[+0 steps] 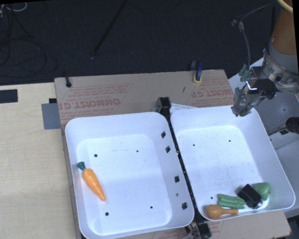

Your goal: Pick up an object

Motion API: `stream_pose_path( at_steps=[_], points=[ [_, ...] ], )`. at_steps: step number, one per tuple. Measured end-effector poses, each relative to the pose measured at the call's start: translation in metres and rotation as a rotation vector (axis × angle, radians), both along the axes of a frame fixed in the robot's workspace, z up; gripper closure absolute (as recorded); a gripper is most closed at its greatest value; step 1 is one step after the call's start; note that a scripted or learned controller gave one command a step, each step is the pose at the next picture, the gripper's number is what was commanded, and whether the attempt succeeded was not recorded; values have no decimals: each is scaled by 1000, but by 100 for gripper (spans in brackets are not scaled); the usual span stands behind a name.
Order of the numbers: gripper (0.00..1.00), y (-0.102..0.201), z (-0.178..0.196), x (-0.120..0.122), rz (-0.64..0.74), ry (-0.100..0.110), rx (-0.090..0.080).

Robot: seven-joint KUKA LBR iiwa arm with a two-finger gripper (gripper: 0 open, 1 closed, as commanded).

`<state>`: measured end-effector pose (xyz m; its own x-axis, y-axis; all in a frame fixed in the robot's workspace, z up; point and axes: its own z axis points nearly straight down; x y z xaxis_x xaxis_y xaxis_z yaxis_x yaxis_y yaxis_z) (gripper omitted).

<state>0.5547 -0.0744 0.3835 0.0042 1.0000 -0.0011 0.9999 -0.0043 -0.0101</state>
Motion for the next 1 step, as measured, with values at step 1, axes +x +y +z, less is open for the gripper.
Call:
stream_pose_path(
  at_steps=[1],
  points=[
    [100,-24,-111,17,3,3,1]
  ],
)
